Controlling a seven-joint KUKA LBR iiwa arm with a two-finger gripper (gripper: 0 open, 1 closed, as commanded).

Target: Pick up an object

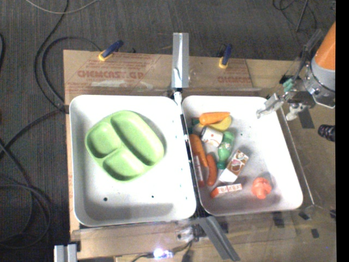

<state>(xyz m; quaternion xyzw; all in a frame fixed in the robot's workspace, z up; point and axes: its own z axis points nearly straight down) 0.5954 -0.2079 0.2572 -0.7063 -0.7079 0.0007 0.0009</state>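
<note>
Nearest the camera, the left bin (82, 201) holds 1 green divided plate (125, 144), inverted or domed, lying toward its 12 o'clock half. Immediately at 3 o'clock of it, touching along the shared edge, sits the right bin (292, 184). Both rest on the tabletop (82, 64), a brown board fixed by 2 clamps at 12 o'clock.

Contents of the right bin cluster along its 9 o'clock wall: 2 orange carrot-shaped pieces (198, 157) lie lengthwise beside the wall; 1 orange-and-yellow item (215, 118) lies at the 12 o'clock end; 1 green bottle (225, 150) and 1 small white carton (235, 166) sit near the middle. 1 flat red-and-white packet (226, 190) lies toward 6 o'clock, and 1 red-orange round toy (262, 186) sits apart at 5 o'clock.

The pincer (265, 109) hovers over the bin's 1 o'clock corner, clear of all objects and grasping nothing; its finger spacing cannot be determined.
</note>
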